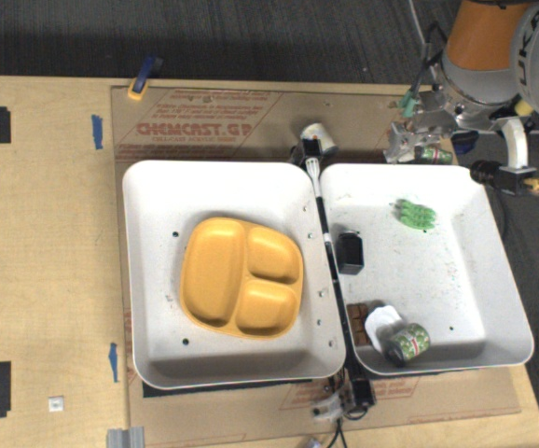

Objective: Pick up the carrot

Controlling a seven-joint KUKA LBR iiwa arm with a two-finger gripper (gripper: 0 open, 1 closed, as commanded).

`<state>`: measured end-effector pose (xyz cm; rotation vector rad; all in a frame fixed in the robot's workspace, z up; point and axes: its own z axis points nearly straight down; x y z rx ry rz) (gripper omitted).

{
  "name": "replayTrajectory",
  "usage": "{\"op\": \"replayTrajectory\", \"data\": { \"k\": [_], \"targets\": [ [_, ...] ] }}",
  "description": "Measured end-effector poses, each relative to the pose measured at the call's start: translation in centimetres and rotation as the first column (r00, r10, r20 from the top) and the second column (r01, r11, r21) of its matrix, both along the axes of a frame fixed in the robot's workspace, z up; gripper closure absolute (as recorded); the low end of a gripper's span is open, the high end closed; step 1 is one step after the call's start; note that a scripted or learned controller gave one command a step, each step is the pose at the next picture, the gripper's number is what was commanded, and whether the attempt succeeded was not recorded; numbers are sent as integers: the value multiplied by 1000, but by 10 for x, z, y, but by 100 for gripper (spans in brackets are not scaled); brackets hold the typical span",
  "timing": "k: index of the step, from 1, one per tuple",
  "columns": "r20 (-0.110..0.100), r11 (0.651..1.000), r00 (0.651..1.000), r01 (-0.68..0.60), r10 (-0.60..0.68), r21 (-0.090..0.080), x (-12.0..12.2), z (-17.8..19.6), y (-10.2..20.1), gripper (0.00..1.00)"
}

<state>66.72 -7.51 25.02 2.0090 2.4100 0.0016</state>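
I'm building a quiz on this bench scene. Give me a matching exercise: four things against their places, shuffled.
Things:
1. yellow tray
2. green can
3. green leafy item
4. black block

Places:
A. right bin, near corner
B. right bin, left edge
C. left bin, middle
D. right bin, far part

Pairs: 1-C, 2-A, 3-D, 4-B

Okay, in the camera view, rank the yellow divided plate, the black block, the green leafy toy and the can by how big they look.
1. Yellow divided plate
2. Can, lying on its side
3. Green leafy toy
4. Black block
The toy and the block look close in size, so their order is unsure.
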Motion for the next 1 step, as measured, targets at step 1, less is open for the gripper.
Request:
{"op": "replayTrajectory", "data": {
  "k": [1],
  "targets": [
    [-7, 927, 927, 375, -375, 1, -34, -66, 85, 100]
  ]
}}
